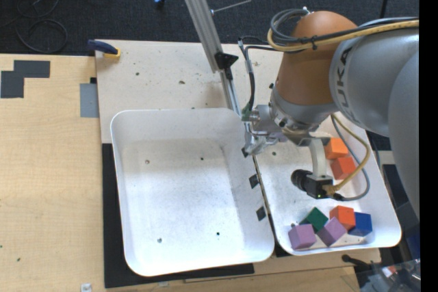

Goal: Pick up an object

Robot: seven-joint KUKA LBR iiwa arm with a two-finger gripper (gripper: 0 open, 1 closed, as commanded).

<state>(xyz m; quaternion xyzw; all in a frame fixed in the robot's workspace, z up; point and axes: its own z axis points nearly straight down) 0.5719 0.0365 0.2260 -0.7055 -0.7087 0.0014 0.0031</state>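
Observation:
The right bin (287,174) holds several small blocks. Two orange blocks (338,155) lie by its far right wall. Near its front edge sit a green cube (316,218), an orange cube (343,215), a blue cube (362,223) and two purple cubes (302,236). My gripper (257,137) hangs below the orange wrist band, over the left edge of the right bin beside the divider between the bins. It is well apart from the blocks, and nothing shows held in it.
The left bin (137,147) sits beside the right one. A slanted aluminium bar (204,24) rises behind the bins. A blue-and-yellow clamp (104,48) lies at the bench's far left corner. Cables loop around the wrist (321,31).

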